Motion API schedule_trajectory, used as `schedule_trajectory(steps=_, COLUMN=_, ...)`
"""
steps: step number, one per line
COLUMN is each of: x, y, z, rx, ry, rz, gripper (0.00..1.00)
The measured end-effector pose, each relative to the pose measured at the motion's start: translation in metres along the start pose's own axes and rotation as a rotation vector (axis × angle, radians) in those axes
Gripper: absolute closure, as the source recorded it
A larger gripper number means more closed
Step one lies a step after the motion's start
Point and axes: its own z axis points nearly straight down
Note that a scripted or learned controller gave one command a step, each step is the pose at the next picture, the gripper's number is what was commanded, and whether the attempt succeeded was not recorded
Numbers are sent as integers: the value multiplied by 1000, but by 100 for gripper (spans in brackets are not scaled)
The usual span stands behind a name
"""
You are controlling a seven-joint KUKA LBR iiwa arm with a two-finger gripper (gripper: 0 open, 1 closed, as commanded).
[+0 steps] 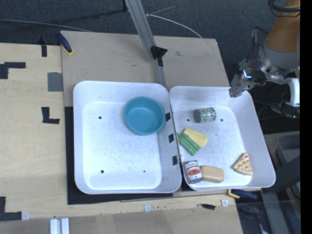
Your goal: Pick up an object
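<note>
Gripper (pixel 237 87) over far-right corner of right bin (pixel 258 135); grasp state cannot be told; green can (pixel 205 115) lies near; blue bowl (pixel 144 115) in left bin (pixel 90 145).

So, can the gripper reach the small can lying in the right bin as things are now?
Probably yes. The gripper hangs at the right bin's far right corner, and the can lies on its side with open floor around it. The corn lies apart from it.
</note>
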Motion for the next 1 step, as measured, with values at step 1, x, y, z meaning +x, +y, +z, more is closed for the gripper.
schedule_trajectory(steps=1, x=0, y=1, z=-24, rx=3, ry=1, rz=1, gripper=100)
